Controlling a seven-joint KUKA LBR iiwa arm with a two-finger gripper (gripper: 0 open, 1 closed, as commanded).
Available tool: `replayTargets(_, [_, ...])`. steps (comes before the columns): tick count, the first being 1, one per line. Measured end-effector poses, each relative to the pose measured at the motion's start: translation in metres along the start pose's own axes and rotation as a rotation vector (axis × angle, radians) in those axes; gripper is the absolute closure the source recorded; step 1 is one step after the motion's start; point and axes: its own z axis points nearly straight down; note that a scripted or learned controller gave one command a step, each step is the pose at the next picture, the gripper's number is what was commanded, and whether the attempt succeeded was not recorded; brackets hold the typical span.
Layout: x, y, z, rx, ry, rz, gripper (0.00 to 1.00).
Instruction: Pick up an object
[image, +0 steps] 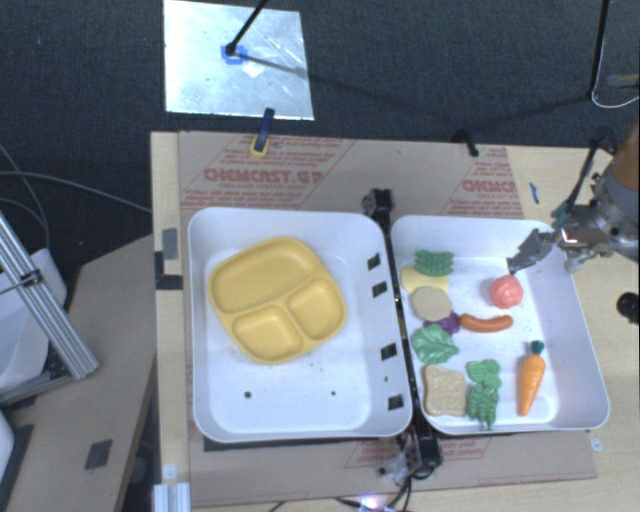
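The right bin (580, 330) holds toy food: a pink-red round fruit (506, 291), a red sausage (486, 323), a carrot (531, 378), a slice of bread (445, 390), green leafy pieces (434, 263) (434, 344) (483, 390), a tan disc (431, 301) and a purple piece (450, 323). My gripper (545, 248) hangs over the bin's upper right part, up and to the right of the pink-red fruit. One grey finger (525, 255) points toward that fruit. I see nothing held between the fingers.
The left bin (210, 400) carries a yellow divided plate (277, 298). Black clips (380, 205) join the bins along the middle. Cardboard (330, 170) lies under both bins, with a yellow-blue tool (263, 133) at its far edge. A metal frame (40, 300) stands at left.
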Motion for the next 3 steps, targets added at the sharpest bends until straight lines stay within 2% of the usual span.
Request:
replayTargets(1, [-0.007, -0.039, 0.18, 0.013, 0.004, 0.004, 0.0])
replayTargets(2, [0.035, 0.043, 0.174, -0.007, 0.0, -0.007, 0.0])
replayTargets(3, [0.055, 0.058, 0.174, -0.003, 0.0, -0.004, 0.0])
